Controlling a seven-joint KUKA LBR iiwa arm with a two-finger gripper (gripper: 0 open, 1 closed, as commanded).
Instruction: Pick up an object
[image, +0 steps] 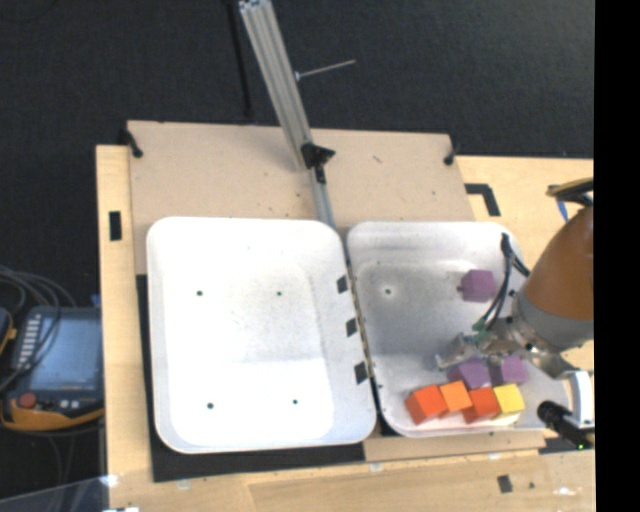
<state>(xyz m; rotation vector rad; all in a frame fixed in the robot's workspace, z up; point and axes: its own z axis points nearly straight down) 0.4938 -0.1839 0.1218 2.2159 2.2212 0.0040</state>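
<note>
Two shallow white plastic bins sit side by side on the wooden table (120, 470). In the right bin (420, 250), a small purple block (478, 285) lies toward the far right. A row of blocks, orange block (427, 403) leftmost and yellow block (509, 399) rightmost, lies along the near wall, with two purple cubes (475, 375) just behind it. The end effector (480, 345) hangs just behind those cubes. The left bin (200, 250) lies beside it.

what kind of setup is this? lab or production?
Likely a robot grasping lab bench, not production. Two shallow white bins, left bin and right bin, sit on a plywood bench; small coloured blocks fill the right bin's near corner; a handheld control pendant lies at left.
</note>
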